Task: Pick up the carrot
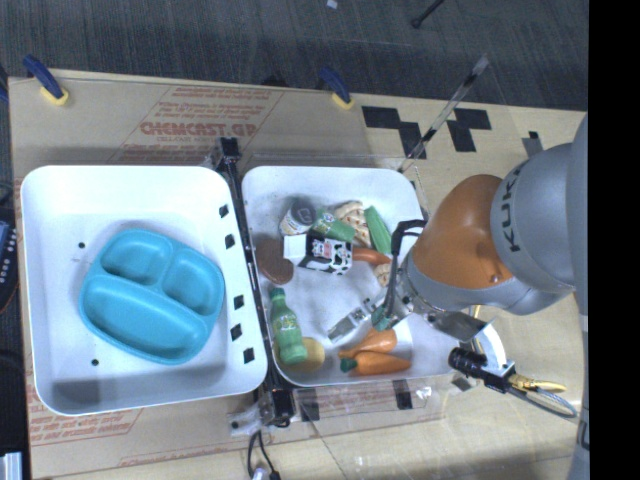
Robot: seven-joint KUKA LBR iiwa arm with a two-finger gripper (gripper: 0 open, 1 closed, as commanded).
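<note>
Dark grey carpeted floor [200, 18] fills the top of the frame. Below it lies a cardboard-covered bench [200, 118] with red print, held by blue clamps [45, 78] along its upper edge.

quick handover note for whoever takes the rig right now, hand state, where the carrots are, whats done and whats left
Hand: low in the right white bin, just above the carrots; grip state unclear, nothing seen between its fingers.
Two orange carrots with green tops: one right under the hand, the other beside it near the bin's front wall. Both lie on the bin floor.
Nearby: green plastic bottle to their left.
Left white bin: blue divided plastic tray.
Done: approach. Left: grasp and lift a carrot.
</note>
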